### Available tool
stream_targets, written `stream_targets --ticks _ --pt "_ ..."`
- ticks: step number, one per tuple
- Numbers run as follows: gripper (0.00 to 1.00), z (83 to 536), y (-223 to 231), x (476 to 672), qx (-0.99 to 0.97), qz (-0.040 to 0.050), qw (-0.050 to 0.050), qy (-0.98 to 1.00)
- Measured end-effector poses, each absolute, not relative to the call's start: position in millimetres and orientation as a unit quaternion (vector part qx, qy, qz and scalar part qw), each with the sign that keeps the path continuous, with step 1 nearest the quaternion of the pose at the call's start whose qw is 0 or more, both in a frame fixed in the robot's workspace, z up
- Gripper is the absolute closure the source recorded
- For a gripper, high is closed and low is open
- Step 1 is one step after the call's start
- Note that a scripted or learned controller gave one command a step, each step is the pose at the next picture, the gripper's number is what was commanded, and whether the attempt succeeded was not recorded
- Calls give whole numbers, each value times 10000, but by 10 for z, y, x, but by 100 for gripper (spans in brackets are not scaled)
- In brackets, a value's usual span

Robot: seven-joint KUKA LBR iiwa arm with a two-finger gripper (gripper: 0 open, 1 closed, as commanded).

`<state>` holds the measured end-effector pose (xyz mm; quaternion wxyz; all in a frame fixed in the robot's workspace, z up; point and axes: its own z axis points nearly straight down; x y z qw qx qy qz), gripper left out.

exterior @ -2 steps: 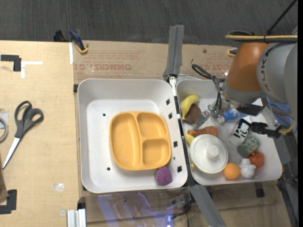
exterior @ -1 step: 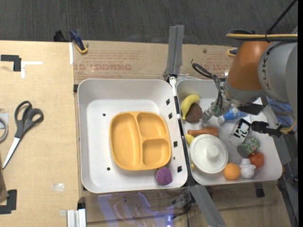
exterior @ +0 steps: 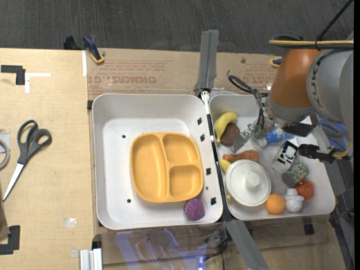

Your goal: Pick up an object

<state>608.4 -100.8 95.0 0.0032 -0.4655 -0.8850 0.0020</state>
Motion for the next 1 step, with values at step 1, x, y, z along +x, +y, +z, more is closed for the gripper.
stream_targets --ticks 1 --pt "100 1013 -1009 6086 -4646 28 45 -8855"
